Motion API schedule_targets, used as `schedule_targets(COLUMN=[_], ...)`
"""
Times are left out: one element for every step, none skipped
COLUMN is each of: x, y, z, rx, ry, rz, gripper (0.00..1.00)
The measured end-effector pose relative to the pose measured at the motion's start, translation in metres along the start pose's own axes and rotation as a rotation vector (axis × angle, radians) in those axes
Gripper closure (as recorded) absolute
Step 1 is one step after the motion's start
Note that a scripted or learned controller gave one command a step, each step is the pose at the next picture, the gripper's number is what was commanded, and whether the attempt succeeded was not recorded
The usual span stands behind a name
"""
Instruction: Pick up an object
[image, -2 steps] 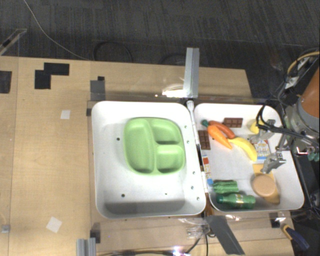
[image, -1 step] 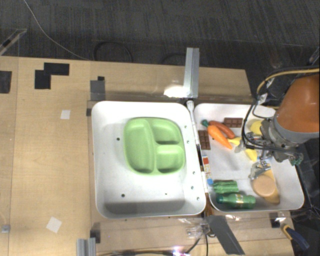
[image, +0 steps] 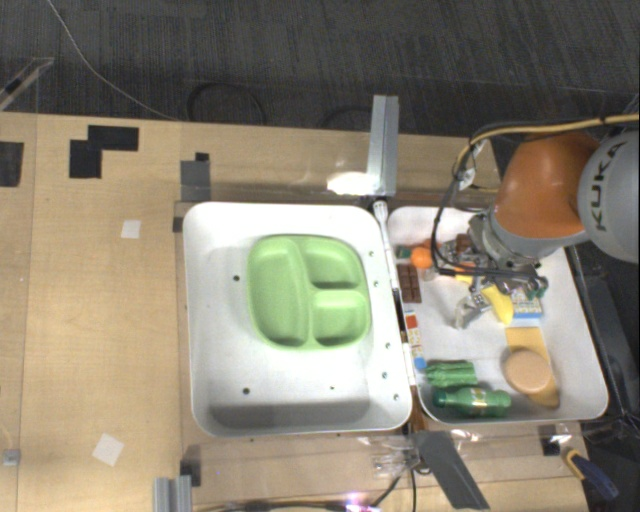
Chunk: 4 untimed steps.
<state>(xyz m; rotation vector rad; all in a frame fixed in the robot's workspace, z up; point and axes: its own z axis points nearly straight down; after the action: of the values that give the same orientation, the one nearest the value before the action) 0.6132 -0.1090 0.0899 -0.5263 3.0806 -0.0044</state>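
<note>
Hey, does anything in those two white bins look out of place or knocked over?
Nothing stands out. The green divided tray lies flat in the left bin; the green bottles lie on their sides in the right bin, unspilled.

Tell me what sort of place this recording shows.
Probably a robotics lab bench for pick tests: two white bins side by side, a green divided tray in the left one, small items like a green bottle under the arm.

Robotics lab, wooden bench (image: 90, 330), two white bins (image: 215, 250), metal brackets (image: 383, 145), loose cables (image: 225, 100), carpeted floor (image: 250, 50)
</note>
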Motion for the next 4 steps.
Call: schedule_targets(x=[0.017, 0.040, 0.059, 0.032], y=[0.010, 0.032, 0.029, 0.022], z=[0.000, -0.002, -0.008, -0.001], rx=[0.001, 0.002, -0.004, 0.001], ry=[0.001, -0.001, 0.007, 0.001], rz=[-0.005, 0.060, -0.261, -0.248], gripper=[0.00, 0.00, 0.00, 0.00])
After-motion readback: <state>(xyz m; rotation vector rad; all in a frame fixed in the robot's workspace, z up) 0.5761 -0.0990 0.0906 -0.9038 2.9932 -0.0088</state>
